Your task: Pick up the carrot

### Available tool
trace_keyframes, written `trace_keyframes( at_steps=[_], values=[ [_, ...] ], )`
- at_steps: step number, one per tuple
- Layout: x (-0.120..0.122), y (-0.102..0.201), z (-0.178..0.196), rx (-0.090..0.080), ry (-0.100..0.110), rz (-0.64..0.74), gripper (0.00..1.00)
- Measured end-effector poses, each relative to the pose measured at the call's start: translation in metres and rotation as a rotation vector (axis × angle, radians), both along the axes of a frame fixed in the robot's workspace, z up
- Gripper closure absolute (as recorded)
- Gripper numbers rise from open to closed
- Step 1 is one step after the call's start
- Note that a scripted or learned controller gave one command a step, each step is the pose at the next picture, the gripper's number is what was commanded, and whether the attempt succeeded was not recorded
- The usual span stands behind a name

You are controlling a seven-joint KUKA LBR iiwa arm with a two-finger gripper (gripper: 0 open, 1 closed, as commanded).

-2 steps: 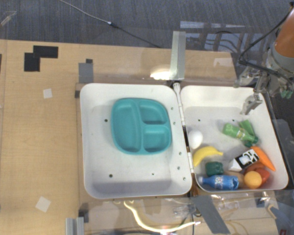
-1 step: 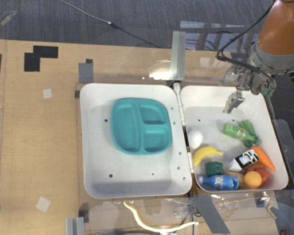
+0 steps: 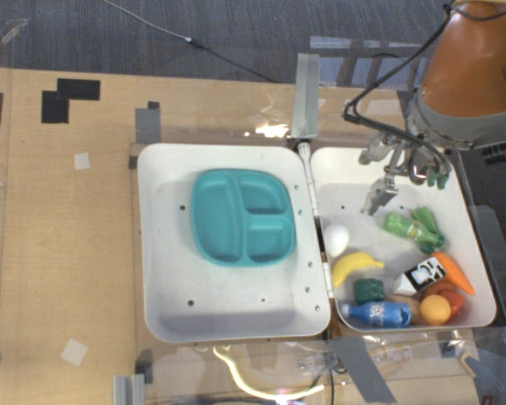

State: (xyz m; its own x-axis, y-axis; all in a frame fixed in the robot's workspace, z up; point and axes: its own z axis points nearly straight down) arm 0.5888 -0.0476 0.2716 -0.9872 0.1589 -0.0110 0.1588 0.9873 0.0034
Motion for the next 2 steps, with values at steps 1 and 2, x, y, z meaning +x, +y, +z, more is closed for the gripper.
trace_keyframes(
  at_steps=[1, 2],
  values=[
    [-0.057, 0.081, -0.089, 0.002, 0.012, -0.004, 0.00],
    [-0.053, 0.078, -0.074, 0.001, -0.004, -0.004, 1.00]
  ],
)
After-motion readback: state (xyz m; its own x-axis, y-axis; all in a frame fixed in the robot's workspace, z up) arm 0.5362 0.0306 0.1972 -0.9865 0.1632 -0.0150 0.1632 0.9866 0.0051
